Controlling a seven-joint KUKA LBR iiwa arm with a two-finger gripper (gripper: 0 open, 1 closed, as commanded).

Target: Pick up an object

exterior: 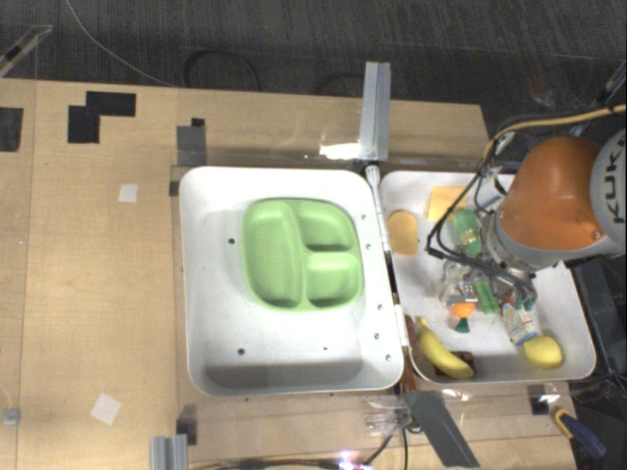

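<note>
Down among clutter, gripper (477, 292) in right bin (578, 360).

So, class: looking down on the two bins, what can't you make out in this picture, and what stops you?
- Gripper, camera view: the arm's orange band covers it from above, so its fingers are hidden.
- Small items under the gripper in the right bin: a tangle, too small to name.
- Yellow card: partly covered by cables and the arm.
- Banana: its near end is hidden by the bin rim.

Robotics lab, wooden bench (88, 292), two white bins (211, 262), loose cables (118, 57)
</note>
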